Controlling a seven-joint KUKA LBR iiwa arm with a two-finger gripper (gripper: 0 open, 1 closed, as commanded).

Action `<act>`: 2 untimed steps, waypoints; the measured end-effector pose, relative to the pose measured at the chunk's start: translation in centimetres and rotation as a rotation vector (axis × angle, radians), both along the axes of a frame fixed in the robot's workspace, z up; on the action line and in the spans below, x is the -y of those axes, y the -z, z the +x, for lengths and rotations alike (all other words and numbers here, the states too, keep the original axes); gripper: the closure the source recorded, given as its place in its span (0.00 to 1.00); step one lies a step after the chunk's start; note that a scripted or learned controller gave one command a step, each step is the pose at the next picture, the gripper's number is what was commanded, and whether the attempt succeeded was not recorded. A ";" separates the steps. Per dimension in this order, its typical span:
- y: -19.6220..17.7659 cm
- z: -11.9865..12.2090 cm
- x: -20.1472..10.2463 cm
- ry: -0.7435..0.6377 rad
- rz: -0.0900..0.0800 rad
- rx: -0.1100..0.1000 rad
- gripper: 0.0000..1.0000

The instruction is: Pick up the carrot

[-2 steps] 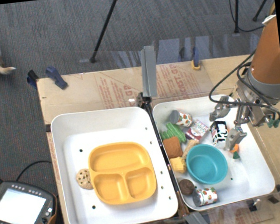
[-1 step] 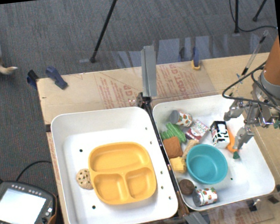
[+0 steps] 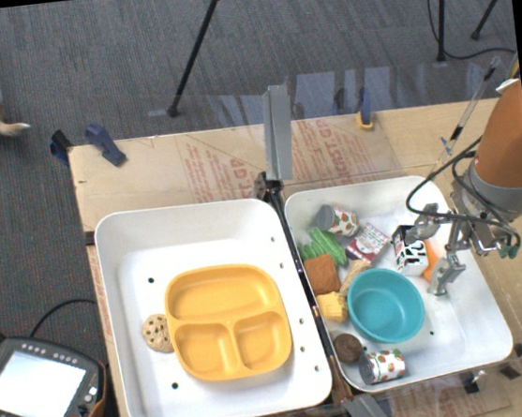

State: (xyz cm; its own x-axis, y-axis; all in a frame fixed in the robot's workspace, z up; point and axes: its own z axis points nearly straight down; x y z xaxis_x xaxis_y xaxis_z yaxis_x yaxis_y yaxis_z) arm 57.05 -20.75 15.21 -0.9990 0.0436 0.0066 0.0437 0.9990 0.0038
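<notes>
— Since the carrot (image 3: 427, 273) is what matters, where is it lying?

— As far as I can make out, it is the small orange bit in the right bin (image 3: 488, 331), wedged between the black-and-white carton (image 3: 412, 252) and the rim of the blue bowl (image 3: 385, 305). Most of it is covered, so I would not swear to its shape.

— And has it been lifted?

— No. It sits on the bin floor, so I judge the pick not yet done: the grasp and the lift are both left.

— Where is the gripper (image 3: 444, 277) against it?

— Just beside it, on the side the arm reaches in from, low over the bin. One metal finger points down next to the orange bit. Nothing sits between the fingers that I can see, and the gripper reads to me as spread apart rather than clamped.

— What crowds it?

— The carton touches it above, the bowl below and to the left. Further off lie a green vegetable (image 3: 327, 245), a brown slice (image 3: 322, 274) and a spotted can (image 3: 384, 365). The left bin (image 3: 118, 239) on the worktop holds a yellow divided plate (image 3: 224, 292) and a cookie (image 3: 156, 333).
</notes>
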 end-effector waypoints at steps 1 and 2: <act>4.9 3.2 0.3 -0.005 -0.006 0.018 0.00; 6.5 -1.6 -0.1 0.332 0.003 0.005 0.00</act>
